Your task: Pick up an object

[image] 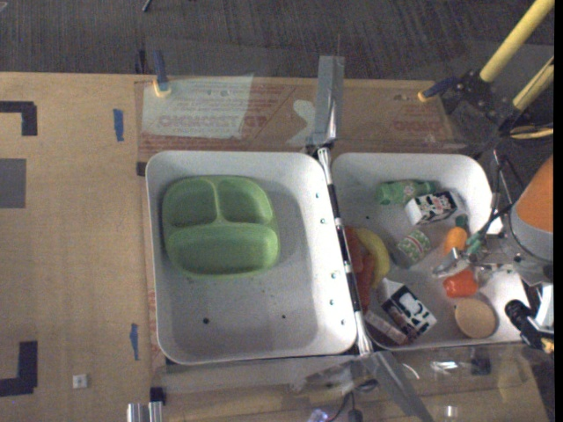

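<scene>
Because the small toys crowd the right white bin, the metal 2-finger gripper hovers low beside a red-orange pepper-like toy; whether it is open, I cannot tell.

Grey arm with an orange band, thin dark cables alongside, and a metallic gripper, perhaps silver-fingered.

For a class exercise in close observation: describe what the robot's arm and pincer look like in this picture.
At the right edge, the arm shows a rounded orange band with pale grey casing just below it. From it a slim metallic pincer reaches over the right bin, silvery grey with thin dark cables or rods running back toward the wrist. No markings are readable.
</scene>
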### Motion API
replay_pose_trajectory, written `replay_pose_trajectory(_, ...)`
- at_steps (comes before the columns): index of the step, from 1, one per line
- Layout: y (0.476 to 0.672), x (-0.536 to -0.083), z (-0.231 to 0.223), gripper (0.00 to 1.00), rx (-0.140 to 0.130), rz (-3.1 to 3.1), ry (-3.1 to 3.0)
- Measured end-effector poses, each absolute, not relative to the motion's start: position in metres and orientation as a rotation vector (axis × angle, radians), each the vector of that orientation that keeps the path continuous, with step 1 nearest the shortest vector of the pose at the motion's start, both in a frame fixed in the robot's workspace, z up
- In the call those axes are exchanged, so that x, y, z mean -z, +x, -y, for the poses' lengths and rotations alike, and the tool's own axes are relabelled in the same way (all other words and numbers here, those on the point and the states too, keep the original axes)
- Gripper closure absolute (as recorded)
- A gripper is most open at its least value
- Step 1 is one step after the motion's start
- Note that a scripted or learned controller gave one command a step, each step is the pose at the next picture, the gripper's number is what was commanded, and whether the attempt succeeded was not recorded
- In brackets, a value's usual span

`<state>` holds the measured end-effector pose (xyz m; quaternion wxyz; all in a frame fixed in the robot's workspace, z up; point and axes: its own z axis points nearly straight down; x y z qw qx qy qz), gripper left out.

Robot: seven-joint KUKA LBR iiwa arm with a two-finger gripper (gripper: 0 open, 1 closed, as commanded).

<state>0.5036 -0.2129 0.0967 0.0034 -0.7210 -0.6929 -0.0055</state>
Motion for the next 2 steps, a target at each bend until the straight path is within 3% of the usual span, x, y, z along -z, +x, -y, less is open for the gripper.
replay_pose_trajectory(1, 0.503, -0.106, 0.216, 1.00, 0.011, 2.172, -2.270)
replay_pose_trajectory(2, 0.484, -0.230, 0.159, 1.00, 0.000, 2.080, -2.355)
